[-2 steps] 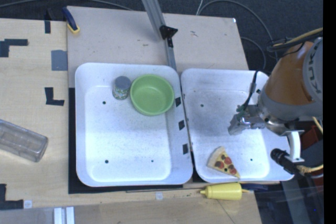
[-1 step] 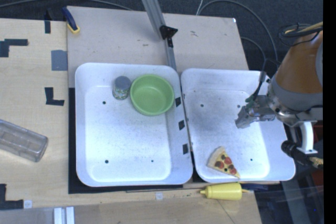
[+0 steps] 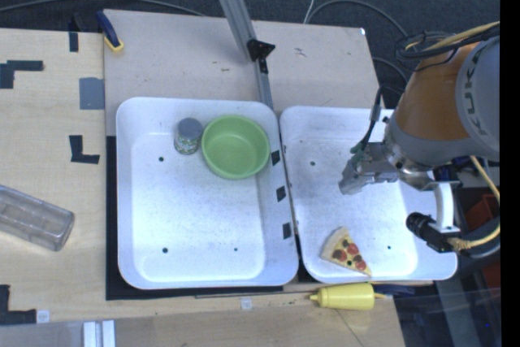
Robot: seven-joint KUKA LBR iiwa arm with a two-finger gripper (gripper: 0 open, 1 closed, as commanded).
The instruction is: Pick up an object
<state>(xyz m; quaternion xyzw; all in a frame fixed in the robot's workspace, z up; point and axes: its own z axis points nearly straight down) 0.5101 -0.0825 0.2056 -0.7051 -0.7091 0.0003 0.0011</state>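
The yellow mustard bottle [image 3: 342, 297] lies outside; the gripper [image 3: 354, 179], finger state unclear, should descend squarely over the pizza slice [image 3: 344, 250].

Round plastic bowl [image 3: 236, 146]: light green, plain. Small can [image 3: 188, 136]: grey lid, greenish label. Toy pizza slice [image 3: 345, 250]: tan crust, red spots. Squeeze bottle [image 3: 344, 297]: yellow. Both bins [image 3: 146, 256]: white, finely dark-speckled. Surface [image 3: 49, 175]: pale wood, dark tape marks.

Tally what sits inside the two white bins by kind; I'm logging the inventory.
Bowl: 1
Small can: 1
Pizza slice: 1
Total: 3
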